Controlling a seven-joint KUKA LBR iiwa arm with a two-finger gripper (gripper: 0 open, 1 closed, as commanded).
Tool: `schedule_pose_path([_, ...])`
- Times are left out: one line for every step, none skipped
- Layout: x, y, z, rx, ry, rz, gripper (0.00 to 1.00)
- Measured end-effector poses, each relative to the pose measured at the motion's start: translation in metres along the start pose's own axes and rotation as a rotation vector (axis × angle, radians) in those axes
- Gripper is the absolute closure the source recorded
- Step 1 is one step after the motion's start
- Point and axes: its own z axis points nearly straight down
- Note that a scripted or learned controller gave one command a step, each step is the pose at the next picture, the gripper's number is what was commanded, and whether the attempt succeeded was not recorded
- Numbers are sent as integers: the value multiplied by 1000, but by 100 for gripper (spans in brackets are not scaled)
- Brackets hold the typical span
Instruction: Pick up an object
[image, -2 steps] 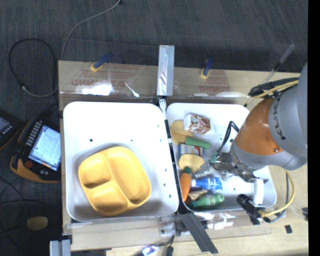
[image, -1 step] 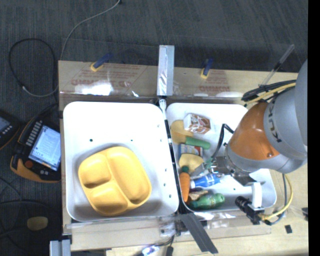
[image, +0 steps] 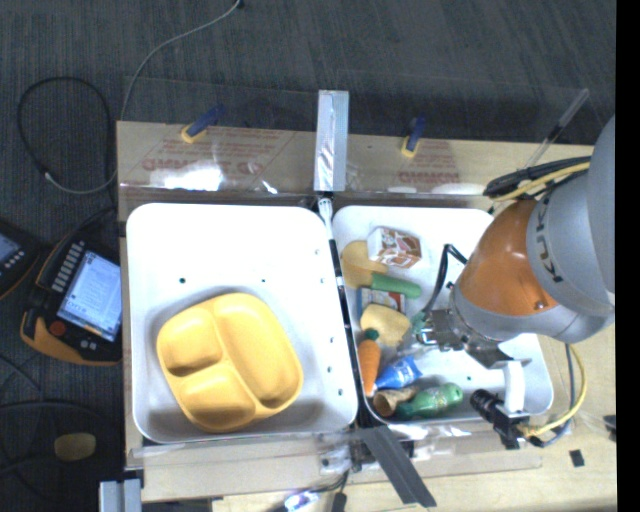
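While my arm hangs over the right bin, my jaws' state: cannot tell. Carrot at 9 o'clock, green bottle at 7. Yellow tray in left bin.

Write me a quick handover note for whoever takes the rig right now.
End effector: low over the right bin, its state hidden by the wrist.
Things: carrot, green bottle, blue packet and small carton all lie in the right bin; yellow divided tray sits in the left bin.
Done: nothing visibly lifted.
Left: grasp one object and raise it.
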Motion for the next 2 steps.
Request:
schedule_pose_path([58,16,-133,19,5,99,100])
schedule_pose_path([67,101,-119,19,5,-182,100])
